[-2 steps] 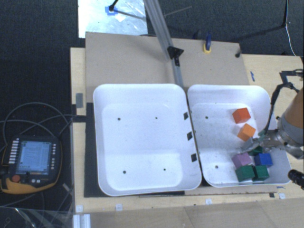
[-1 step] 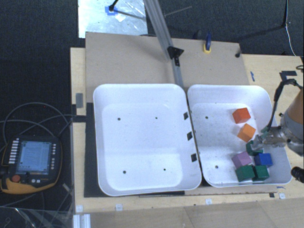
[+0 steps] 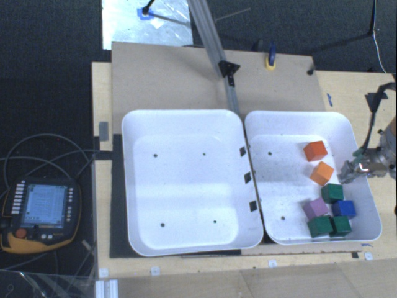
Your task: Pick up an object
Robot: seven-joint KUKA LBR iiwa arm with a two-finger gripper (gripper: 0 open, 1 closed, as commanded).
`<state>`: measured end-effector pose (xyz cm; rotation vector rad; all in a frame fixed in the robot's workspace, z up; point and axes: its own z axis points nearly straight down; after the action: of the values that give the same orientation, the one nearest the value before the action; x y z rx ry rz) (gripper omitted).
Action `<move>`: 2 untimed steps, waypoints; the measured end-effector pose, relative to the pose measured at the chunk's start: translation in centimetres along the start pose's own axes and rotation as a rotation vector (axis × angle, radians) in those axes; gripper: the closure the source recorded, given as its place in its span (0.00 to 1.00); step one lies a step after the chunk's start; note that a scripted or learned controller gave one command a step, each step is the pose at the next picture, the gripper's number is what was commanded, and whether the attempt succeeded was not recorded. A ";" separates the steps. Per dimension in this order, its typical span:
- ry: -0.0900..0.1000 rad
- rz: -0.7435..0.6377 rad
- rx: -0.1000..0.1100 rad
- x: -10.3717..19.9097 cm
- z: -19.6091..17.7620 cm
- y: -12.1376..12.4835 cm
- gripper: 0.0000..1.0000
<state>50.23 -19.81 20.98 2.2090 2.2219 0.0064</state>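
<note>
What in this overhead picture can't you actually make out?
- The robot's gripper at the right white plastic bin's rim: small and blurred.
- The grey arm: cut off by the camera view's right edge.
- The yellow handheld control pad's screen: text too small to read.
- The dark green block: partly hidden behind the blue block.

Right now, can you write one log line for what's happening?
gripper: at right bin's right edge | holding: nothing seen | blocks: all in right bin | left bin

Tan wooden bench [image 3: 186, 73], two white bins side by side, left bin [image 3: 186, 185], right bin [image 3: 285, 141]
</note>
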 end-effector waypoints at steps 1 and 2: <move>0.000 -0.001 0.001 0.6 -5.1 1.0 1.00; 0.001 0.000 0.003 0.6 -8.5 1.2 1.00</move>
<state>51.31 -19.21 29.47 2.2111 2.2240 0.0039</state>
